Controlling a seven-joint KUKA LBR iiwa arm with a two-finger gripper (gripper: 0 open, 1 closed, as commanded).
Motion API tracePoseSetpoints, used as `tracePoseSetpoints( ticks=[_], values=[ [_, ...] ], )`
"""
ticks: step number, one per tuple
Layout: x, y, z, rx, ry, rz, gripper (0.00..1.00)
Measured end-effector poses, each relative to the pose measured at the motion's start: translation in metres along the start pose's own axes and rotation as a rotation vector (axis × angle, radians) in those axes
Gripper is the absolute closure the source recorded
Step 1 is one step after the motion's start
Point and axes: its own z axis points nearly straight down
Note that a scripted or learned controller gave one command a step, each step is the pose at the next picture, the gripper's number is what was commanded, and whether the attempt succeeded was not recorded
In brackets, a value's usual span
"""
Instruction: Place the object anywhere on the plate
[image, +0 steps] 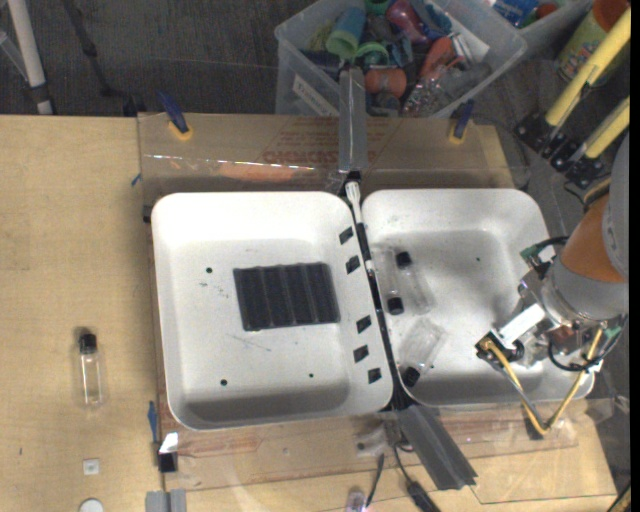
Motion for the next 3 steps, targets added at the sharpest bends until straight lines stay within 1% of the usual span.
tracePoseSetpoints(
  ticks=[1,2,3],
  values=[
    [0.001,-0.002,-0.009,0.002,-0.003,-0.004,1.0],
    [-0.028,-0.025,-0.001,-0.03,0.002,0.168,1.0],
    [-0.041,-0.007,-0.085,-0.02,-0.012,0.167,1.0]
  ],
)
